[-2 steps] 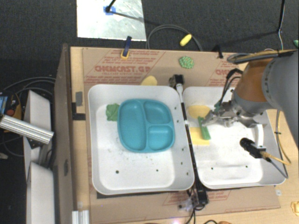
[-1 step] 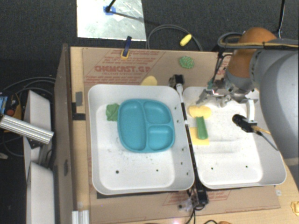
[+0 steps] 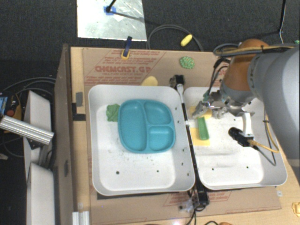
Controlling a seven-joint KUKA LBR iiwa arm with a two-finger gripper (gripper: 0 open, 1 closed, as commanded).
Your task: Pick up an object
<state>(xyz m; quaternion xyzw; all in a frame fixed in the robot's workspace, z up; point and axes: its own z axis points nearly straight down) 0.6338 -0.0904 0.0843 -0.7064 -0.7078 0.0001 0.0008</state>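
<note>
Reading "CHEMCAST" in red, the board lies behind two bins. A green stick rests on a yellow piece at the right bin's left side, just below the gripper. A blue tray sits in the left bin.
</note>
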